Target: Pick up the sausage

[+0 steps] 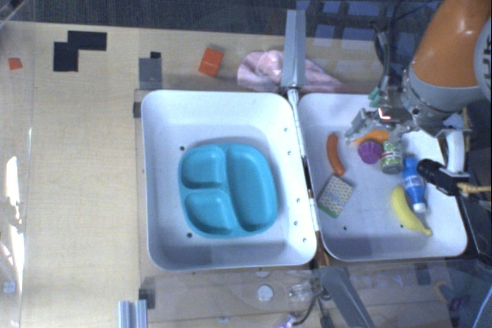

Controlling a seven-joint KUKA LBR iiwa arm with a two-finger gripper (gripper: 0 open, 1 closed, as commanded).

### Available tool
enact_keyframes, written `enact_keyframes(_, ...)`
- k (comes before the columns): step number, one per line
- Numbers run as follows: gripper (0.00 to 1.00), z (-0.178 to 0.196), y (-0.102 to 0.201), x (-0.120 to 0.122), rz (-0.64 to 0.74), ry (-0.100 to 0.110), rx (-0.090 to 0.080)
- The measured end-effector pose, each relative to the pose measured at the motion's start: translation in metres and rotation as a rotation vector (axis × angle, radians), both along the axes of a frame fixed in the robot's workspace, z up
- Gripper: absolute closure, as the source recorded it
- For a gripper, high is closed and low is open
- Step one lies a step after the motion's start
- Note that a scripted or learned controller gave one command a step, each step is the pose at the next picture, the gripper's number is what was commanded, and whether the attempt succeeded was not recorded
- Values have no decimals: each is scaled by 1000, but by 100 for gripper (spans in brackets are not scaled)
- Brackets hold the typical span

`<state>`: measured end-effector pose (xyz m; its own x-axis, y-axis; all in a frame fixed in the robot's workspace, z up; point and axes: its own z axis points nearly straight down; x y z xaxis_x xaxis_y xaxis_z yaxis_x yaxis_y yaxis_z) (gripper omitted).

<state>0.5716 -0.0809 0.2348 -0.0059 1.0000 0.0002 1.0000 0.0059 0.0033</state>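
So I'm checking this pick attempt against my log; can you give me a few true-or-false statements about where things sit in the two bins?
1. The sausage lies in the right bin. True.
2. The hand has the sausage between its fingers. False: the sausage lies on the bin floor, apart from the hand and to its left in the view.
3. The blue divided tray is in the left bin. True.
4. The banana sits on the blue tray. False: it lies in the right bin, beside a blue bottle.
5. A pink cloth lies on the bench beyond the bins. True.
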Motion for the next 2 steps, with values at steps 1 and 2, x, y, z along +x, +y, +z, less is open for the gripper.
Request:
enact_keyframes(1,0,-90,-1,62,35,0,0)
enact_keyframes(2,0,-145,-15,13,199,-13,-3)
